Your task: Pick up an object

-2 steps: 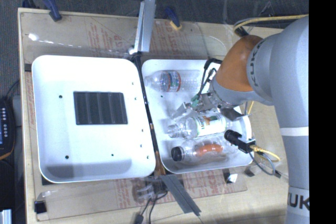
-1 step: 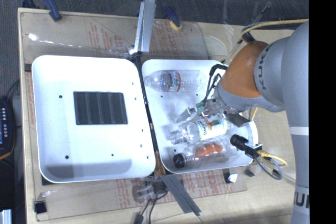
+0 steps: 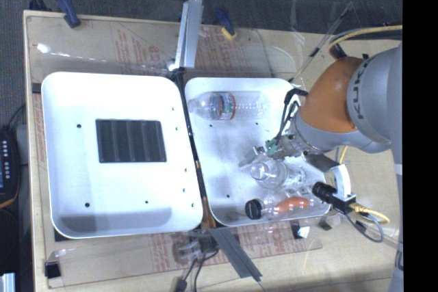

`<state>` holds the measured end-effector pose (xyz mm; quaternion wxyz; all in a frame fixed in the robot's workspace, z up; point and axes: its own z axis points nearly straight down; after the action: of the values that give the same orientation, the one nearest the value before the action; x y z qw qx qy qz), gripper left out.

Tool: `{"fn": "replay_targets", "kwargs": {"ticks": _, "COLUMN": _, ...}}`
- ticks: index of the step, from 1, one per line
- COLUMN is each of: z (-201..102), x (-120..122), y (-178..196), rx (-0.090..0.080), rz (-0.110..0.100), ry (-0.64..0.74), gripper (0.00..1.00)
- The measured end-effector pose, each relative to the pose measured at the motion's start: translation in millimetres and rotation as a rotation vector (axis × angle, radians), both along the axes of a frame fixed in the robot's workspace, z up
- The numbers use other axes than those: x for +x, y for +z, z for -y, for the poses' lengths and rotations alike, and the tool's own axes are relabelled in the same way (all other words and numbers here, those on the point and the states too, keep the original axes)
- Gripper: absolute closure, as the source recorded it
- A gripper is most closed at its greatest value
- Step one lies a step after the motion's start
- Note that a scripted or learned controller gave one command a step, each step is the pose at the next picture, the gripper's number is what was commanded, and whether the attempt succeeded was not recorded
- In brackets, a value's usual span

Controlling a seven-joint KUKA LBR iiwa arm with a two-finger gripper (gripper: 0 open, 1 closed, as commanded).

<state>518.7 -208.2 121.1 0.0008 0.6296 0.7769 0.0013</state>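
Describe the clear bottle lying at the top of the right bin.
The clear plastic bottle lies on its side along the far wall of the right bin, long axis running left-right. It looks see-through, with a colored label band around its middle. It rests on the white floor, apart from the clutter of clear items lower down, and apart from the arm.

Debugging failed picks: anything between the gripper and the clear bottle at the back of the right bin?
Nothing visible. The gripper sits over clear clutter mid-bin; bare white floor separates it from the clear bottle lying near the back wall.
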Motion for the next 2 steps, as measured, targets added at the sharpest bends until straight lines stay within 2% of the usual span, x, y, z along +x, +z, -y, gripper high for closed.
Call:
{"fn": "replay_targets", "kwargs": {"ticks": 1, "z": 0, "x": 3, "y": 12, "rx": -0.002, "rz": 0.006, "ry": 0.005, "gripper": 1.0}}
{"fn": "replay_targets", "kwargs": {"ticks": 2, "z": -44, "x": 65, "y": 80, "rx": -0.001, "rz": -0.005, "ry": -0.114, "gripper": 1.0}}
